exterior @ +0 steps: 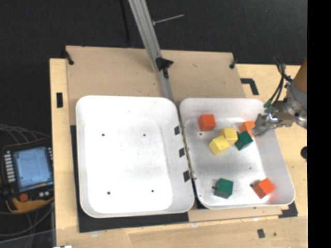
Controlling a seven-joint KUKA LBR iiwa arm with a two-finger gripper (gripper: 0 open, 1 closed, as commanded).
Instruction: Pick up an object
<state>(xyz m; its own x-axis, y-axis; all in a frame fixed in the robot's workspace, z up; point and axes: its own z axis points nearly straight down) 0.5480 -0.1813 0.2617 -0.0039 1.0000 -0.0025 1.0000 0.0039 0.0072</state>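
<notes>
- Two shallow white bins side by side on a bench: left bin (93, 154), right bin (274, 161).
- Scattered in right bin: orange cube (207, 122) near its back, two yellow cubes (224, 140) touching at the middle, dark green cube (243, 140) just beside them, another green cube (223, 187) and an orange cube (263, 188) toward the front.
- Reaching in from the right, over the right bin's far edge: gripper (262, 124), beside a small orange block (247, 126).
- Cannot tell how far apart the jaws stand, nor whether anything sits between them.

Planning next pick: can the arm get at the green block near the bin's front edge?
Probably yes. The green block sits alone, apart from the orange block, nothing over it; the hand hovers in the same bin.
</notes>
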